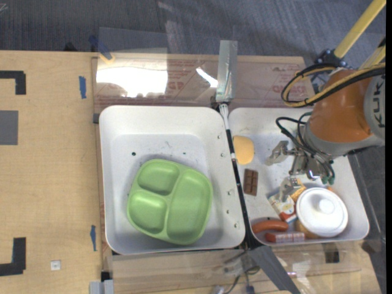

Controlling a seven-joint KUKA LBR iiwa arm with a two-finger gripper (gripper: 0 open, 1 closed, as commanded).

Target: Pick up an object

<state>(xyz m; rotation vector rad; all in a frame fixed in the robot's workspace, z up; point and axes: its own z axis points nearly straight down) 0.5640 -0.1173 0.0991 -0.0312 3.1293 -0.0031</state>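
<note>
My gripper (294, 167) hangs over the right bin (358, 195), its fingers spread open with nothing between them. Just below it lie a small crumpled packet (283, 202) and an orange container with a white lid (320, 211). To its left, a brown chocolate bar (250, 181) rests near the divider, with a yellow rounded object (244, 149) behind it. At the bin's front edge sits a red sausage (269, 226), and a red-and-white tube (283, 237) lies just in front of it.
The left bin (116, 133) holds a green divided plate (169, 201). The orange wrist band (340, 112) and black cables (306, 81) fill the back right of the right bin. Wooden boards flank the bins on the left.
</note>
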